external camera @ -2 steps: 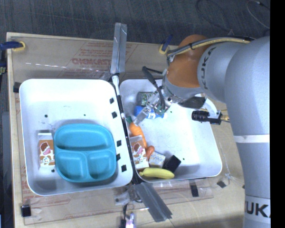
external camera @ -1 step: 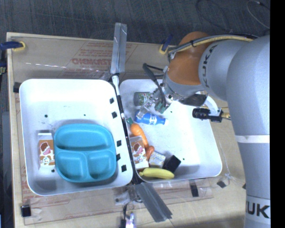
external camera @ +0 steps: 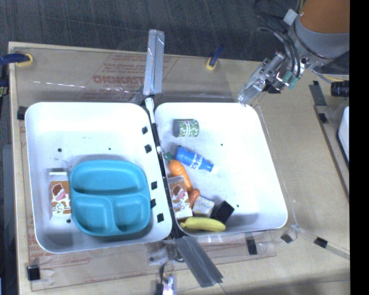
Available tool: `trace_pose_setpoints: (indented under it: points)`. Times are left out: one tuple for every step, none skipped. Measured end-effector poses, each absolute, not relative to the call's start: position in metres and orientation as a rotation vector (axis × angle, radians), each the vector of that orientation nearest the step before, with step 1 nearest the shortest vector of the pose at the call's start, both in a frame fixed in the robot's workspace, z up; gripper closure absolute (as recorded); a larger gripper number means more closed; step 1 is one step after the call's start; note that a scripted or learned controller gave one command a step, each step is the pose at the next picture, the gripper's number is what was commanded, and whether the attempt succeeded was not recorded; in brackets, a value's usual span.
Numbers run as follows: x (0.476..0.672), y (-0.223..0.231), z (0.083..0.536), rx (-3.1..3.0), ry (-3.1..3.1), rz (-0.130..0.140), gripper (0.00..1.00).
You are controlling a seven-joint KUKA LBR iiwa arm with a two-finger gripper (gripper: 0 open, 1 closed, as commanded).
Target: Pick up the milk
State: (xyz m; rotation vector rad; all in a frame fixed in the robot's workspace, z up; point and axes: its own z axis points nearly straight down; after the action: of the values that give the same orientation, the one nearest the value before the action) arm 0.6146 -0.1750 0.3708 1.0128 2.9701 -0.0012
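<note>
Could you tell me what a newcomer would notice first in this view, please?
The big blue compartment tray in the left bin stands out, with a milk carton at its left. In the right bin, a blue bottle and a banana catch the eye.

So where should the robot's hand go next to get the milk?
Probably down and toward the left wall of the right bin. The hand hovers over that bin's top right corner, and the nearest milk lies by that wall, beside the carrot and above the banana.
</note>
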Motion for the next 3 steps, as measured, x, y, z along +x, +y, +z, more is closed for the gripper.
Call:
trace_pose_setpoints:
  points:
    - [0.571,-0.139,0.444,0.744,3.048,-0.002,1.00]
    - [0.571,-0.127,0.442,-0.066,3.141,-0.002,1.00]
    - [0.602,-0.125,0.443,-0.694,3.060,-0.003,1.00]
